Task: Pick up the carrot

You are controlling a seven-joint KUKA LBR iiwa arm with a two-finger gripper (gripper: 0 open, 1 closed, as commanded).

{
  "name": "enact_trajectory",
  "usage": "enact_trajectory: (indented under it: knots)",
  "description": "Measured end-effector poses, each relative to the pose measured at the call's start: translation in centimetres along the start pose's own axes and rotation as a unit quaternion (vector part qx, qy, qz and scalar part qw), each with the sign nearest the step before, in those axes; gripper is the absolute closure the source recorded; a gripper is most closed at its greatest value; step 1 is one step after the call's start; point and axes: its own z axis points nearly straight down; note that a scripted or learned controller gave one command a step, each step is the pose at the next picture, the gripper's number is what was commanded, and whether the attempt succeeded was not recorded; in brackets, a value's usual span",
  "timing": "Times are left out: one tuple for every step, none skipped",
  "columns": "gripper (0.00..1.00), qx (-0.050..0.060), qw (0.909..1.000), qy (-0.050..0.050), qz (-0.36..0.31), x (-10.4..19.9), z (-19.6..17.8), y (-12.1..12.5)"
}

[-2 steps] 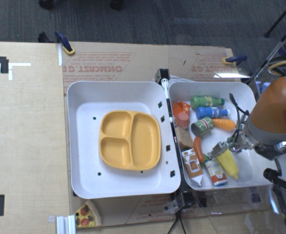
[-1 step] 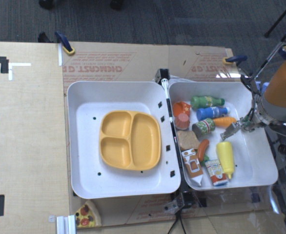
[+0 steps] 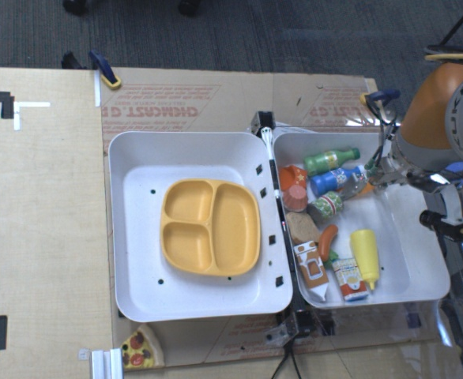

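The carrot (image 3: 328,241) lies in the right bin (image 3: 421,283), toward its left side and about midway between the far and near walls. It is a short orange-red piece set on a slant, its upper end pointing far-right and its lower end near-left. It rests among clutter: a small carton (image 3: 311,265) touches it on the near-left, a yellow bottle (image 3: 365,257) stands just to its right, and a dark round can (image 3: 327,206) sits just beyond its far end.

The gripper (image 3: 376,176) hangs at the far-right part of the same bin, close to the blue bottle (image 3: 336,181) and the green bottle (image 3: 331,160). Whether the jaws are wide or narrow cannot be told; they are too small and lost against the arm.

So the carrot lies near and left of the jaws, with the can between. The coming move likely calls for a shift near-left, then jaws closing across the slanted axis.
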Motion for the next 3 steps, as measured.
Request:
enact_trajectory:
  knots:
    - [0.00,0.001,0.9798,0.008,0.200,-3.3,0.0,1.5]
    - [1.00,0.000,0.9803,0.002,0.198,-3.7,-1.1,1.4]
    - [1.00,0.000,0.9984,0.000,-0.057,-2.8,0.0,0.1]
